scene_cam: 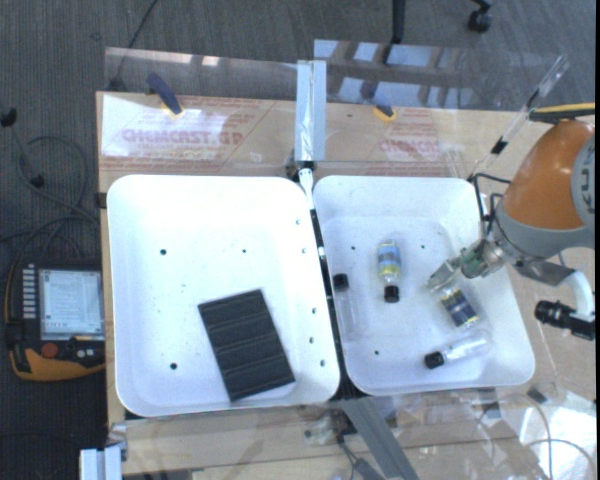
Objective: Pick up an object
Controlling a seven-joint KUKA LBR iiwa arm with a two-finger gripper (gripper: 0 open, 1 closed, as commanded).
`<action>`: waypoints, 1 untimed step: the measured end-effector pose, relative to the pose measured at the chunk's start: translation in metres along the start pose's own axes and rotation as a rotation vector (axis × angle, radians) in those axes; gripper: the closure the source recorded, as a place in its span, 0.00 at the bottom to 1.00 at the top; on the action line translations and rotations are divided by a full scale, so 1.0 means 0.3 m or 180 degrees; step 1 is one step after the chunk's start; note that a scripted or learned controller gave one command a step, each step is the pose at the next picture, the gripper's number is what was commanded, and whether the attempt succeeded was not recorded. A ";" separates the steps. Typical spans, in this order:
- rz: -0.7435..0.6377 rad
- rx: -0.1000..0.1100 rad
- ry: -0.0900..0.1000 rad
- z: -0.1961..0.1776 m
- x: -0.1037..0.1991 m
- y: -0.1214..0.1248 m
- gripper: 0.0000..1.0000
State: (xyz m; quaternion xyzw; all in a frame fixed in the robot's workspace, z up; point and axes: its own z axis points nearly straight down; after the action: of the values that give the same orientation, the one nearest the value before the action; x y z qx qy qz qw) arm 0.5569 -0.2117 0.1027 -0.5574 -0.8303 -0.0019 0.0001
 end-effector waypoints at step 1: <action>-0.0001 0.0000 0.0000 0.000 0.000 0.000 0.00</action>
State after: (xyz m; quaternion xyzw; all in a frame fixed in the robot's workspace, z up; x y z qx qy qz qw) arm 0.5569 -0.2116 0.1027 -0.5572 -0.8303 -0.0019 0.0002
